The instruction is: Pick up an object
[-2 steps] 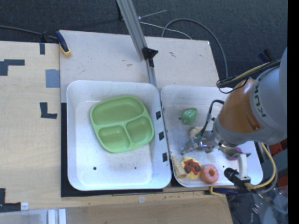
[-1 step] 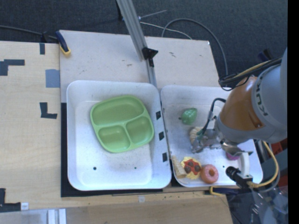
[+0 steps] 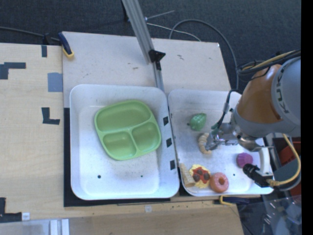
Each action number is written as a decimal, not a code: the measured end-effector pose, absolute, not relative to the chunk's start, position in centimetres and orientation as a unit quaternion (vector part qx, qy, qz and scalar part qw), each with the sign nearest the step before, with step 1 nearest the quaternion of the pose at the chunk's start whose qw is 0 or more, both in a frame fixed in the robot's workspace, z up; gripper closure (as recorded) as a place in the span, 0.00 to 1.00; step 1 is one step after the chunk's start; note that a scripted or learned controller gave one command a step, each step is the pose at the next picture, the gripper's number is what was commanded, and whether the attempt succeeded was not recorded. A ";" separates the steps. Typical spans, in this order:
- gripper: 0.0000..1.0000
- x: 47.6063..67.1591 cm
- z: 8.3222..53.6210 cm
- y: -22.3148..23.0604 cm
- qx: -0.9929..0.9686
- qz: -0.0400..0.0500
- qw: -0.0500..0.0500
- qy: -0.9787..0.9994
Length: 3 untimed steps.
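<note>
The arm's grey and orange bulk covers the right part of the right bin, so what lies under it cannot be seen, and the arm itself is cut off at the frame's right. The gripper is low in that bin, small and dark against shadow; whether it is wide, narrow or holding anything cannot be told. Its tip sits at a pale beige ring-shaped item, touching or overlapping it in this view, but the contact is too blurred to judge. Just up and left of the gripper lies a green lump. Down and to its right a purple piece shows, partly hidden by the wrist hardware. Below the gripper, near the bin's front wall, rest a pizza slice and a pink donut, side by side. Well to the left, in the left bin, a green divided tray lies flat. A metal pole slants across the counter above the bins.
</note>
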<state>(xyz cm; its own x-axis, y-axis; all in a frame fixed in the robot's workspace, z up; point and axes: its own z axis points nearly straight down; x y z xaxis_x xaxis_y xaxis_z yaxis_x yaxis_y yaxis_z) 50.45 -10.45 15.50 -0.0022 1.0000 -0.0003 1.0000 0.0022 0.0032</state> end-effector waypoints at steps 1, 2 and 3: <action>1.00 51.1 20.3 -9.7 0.706 0.001 0.001 0.708; 1.00 51.3 25.5 -9.6 0.706 0.001 0.002 0.708; 1.00 52.9 25.4 -5.3 0.705 0.000 -0.001 0.709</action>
<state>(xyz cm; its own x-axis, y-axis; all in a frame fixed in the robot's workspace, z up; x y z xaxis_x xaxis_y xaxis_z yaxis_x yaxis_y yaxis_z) 52.87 -5.33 25.39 -0.0060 1.0000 0.0011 1.0000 0.0060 -0.0008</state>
